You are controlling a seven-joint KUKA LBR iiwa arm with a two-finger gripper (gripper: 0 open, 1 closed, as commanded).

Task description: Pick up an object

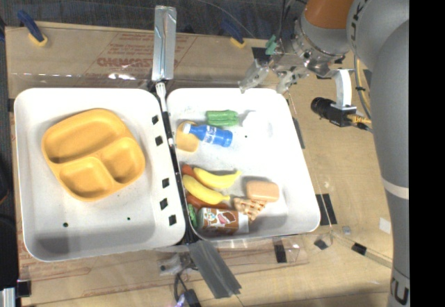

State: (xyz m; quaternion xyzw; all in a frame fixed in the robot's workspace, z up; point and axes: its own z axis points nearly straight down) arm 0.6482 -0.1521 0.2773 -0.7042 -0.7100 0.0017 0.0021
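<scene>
Green pepper [221,117] lies near, below the open pincer [268,78].

Yellow tray [94,153] in left bin [28,229]; bananas [208,186], blue bottle [208,135] in right bin [299,187].

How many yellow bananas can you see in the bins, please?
2: both yellow bananas lie in the right white bin, one just above the other, near its lower left; more could be hidden beneath.
</scene>
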